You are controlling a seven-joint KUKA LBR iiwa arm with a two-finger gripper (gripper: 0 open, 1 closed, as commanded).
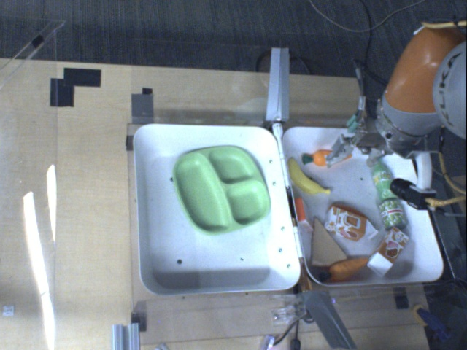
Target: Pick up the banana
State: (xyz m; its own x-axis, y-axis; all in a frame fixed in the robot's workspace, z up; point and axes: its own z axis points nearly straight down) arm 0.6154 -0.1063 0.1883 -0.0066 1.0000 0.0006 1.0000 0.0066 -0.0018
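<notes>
Two white bins are sitting side by side on the bench. Nearest the camera, in the right bin (436,268), a carrot (349,268) is lying along the front wall, with a small carton (390,249) just right of it and a brown snack packet (346,223) a bit further back. A green bottle (387,197) is lying along the right side. The banana (306,179) is resting near that bin's left wall, clear of the gripper. The left bin (157,268) is holding a green divided plate (221,187). Further back, the gripper (341,150) is hanging over the far end of the right bin, right beside a small orange piece (319,157). Honestly can't tell how it's set.
</notes>
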